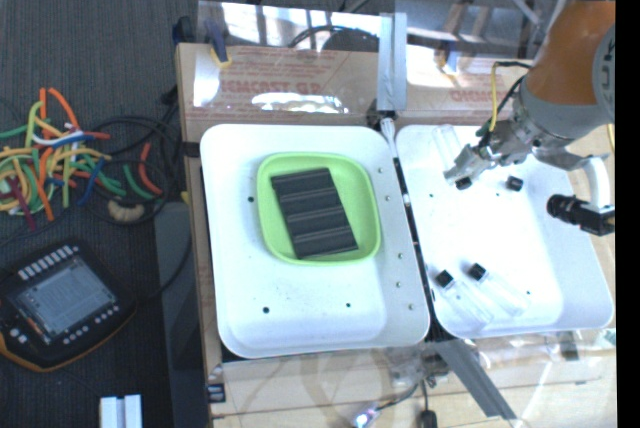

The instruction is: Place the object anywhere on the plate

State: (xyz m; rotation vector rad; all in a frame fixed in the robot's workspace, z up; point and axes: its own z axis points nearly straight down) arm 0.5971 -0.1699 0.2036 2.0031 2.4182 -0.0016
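Note:
A dark grey ridged block lies flat on the green plate, which sits in the middle of the left white bin. My gripper hangs over the upper left part of the right bin, well to the right of the plate and apart from the block. Nothing shows in its grasp. The arm with its orange band comes in from the upper right.
Three small black pieces lie scattered in the right bin. A black fitting sticks out at the bin's right side. Coloured cables and a handheld pendant lie on the floor at left.

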